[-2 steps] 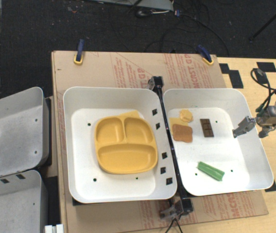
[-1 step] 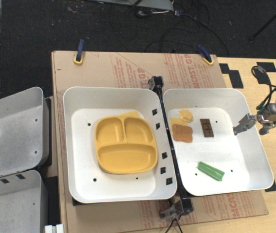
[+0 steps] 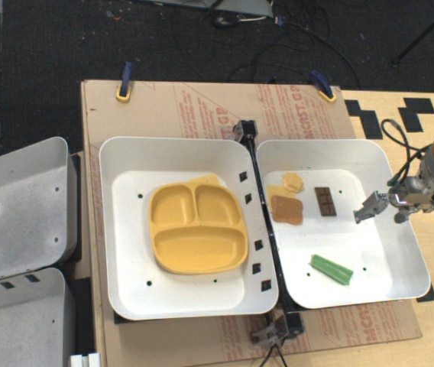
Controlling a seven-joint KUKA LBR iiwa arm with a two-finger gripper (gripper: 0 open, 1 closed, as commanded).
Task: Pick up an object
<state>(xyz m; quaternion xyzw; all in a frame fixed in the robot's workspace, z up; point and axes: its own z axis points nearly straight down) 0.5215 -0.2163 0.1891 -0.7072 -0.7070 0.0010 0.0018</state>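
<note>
Approach step, nothing picked yet. The grey two-finger gripper (image 3: 383, 206) sits at the right edge of the frame over the right shallow white bin (image 3: 408, 277), fingers spread apart and holding nothing.

Candidate objects lie in that bin, left of the gripper: a dark brown rectangular bar (image 3: 325, 201) nearest, a tan flat square piece (image 3: 286, 209) touching a small pale yellow round piece (image 3: 292, 181) near the divider, and a green oblong block (image 3: 331, 269) toward the lower middle.

The left white bin (image 3: 118, 281) holds a yellow plastic sectioned tray (image 3: 199, 229).

Next move likely calls for shifting left, descending onto one item, then closing.

Red print on the cardboard-covered bench (image 3: 202, 105) is mirrored and not legible.
</note>
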